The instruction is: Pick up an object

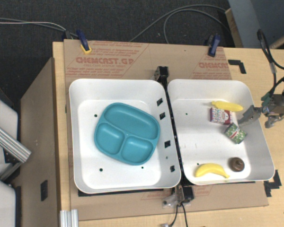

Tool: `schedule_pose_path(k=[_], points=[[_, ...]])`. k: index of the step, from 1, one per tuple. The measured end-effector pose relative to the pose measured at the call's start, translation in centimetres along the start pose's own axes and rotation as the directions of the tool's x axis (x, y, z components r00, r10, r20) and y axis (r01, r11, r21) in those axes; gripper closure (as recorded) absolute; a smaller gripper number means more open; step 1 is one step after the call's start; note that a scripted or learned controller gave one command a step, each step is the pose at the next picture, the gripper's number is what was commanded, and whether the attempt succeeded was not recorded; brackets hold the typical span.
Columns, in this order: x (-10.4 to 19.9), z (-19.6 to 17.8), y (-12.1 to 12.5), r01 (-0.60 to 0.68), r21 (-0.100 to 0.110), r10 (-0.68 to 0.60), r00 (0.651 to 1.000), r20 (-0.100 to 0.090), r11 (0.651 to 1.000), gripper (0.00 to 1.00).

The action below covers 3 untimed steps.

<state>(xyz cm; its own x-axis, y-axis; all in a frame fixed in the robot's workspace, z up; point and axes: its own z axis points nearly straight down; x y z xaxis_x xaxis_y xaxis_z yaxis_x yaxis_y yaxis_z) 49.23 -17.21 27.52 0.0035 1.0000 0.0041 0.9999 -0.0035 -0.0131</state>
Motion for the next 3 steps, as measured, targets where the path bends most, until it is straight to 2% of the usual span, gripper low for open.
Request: schedule_pose_path(k=[1, 2, 3], points=[[0.1, -0.6, 0.2, 0.004, -0.012, -0.004, 1.0, 0.003, 1.0, 0.0], [0.2, 5.7, 0.1, 0.003, -0.006, -0.003, 1.0, 0.001, 1.0, 0.0], [-0.4, 10.4, -0.4, 0.002, -0.007, -0.002, 1.0, 0.001, 1.0, 0.0]])
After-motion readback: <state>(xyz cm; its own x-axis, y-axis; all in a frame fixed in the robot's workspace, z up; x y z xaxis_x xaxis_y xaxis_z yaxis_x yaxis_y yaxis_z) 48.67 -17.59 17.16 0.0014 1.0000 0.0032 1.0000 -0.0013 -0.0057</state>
